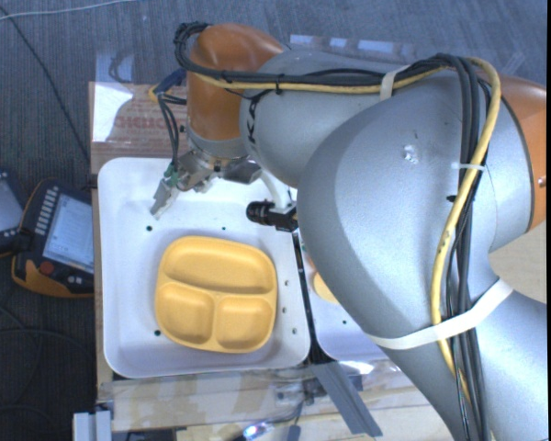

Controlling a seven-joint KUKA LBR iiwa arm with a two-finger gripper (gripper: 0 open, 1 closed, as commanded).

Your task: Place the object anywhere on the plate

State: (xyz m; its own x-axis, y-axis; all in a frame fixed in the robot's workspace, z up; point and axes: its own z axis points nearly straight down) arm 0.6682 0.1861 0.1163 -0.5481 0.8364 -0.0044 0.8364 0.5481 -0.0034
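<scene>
One camera view looks down on the bench. A yellow plate (217, 292) with three compartments lies in the left white bin (119, 274), low and left of the frame's centre. The grey arm (395, 209) fills the right side, its orange band (220, 72) near the top. The gripper (158, 208) hangs over the bin's upper left corner, above the plate and apart from it; whether it is released or clenched I cannot tell. A teach pendant (55, 237) rests on the floor at the left edge.

pendant (53, 239) on floor, left | cable (92, 3) on carpet (349, 3)
</scene>
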